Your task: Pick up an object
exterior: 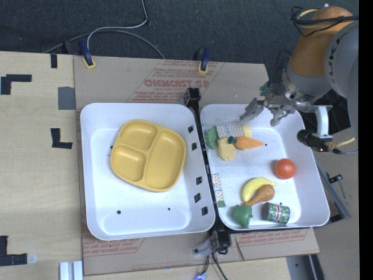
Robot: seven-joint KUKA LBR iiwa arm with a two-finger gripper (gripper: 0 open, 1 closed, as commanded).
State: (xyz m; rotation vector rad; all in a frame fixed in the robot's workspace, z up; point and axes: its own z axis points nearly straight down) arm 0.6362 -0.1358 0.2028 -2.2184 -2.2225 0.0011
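Note:
My gripper [265,113] hangs over the back edge of the right bin [309,174], open, with nothing between its two spread fingers [252,109]. Just in front of it and to the left lie an orange carrot [249,143], a yellow piece [227,150], a green piece [211,137] and a checkered packet [230,130]. A red tomato [285,168] sits at the bin's right. Near the front lie a yellow banana [256,186], a brown piece [263,195], a green pepper [242,214] and a small can [275,213].
The left bin [99,214] holds a yellow divided plate [148,155]. A black divider clip strip [201,174] runs between the bins. Blue and yellow clamps [203,60] sit at the back of the cardboard. A cable [131,25] lies behind the bench.

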